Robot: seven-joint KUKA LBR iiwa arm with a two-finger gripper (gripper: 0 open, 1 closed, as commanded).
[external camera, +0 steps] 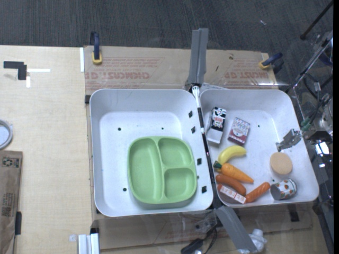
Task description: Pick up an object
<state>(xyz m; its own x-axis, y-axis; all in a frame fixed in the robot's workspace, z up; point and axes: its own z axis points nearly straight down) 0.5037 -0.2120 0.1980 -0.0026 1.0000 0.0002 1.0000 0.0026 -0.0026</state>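
- The claw (pixel 289 139) shows as a small grey metal piece over the right-hand side of the right bin (pixel 254 97), close to that bin's right wall.
- Whether it is wide or narrow cannot be told at this size, and nothing is seen held in it.
- The arm (pixel 319 137) comes in from the right edge, low over the bin's rim. Only a short, dark stretch of it can be made out, so its wrist angle is unclear.
- Just below the claw lies a round tan object (pixel 281 163), apart from it.
- Below that, in the near right corner, sits a small patterned jar (pixel 284 189), with an orange carrot (pixel 258 191) beside it.
- Further left lie a second carrot (pixel 235 172), a yellow banana (pixel 232 153) and a reddish sausage-like piece (pixel 230 188).
- Towards the bin's back stand a red box (pixel 239 131) and a black-and-white carton (pixel 217 121), side by side.
- The left bin (pixel 106 142) holds a green divided plate (pixel 161 169).
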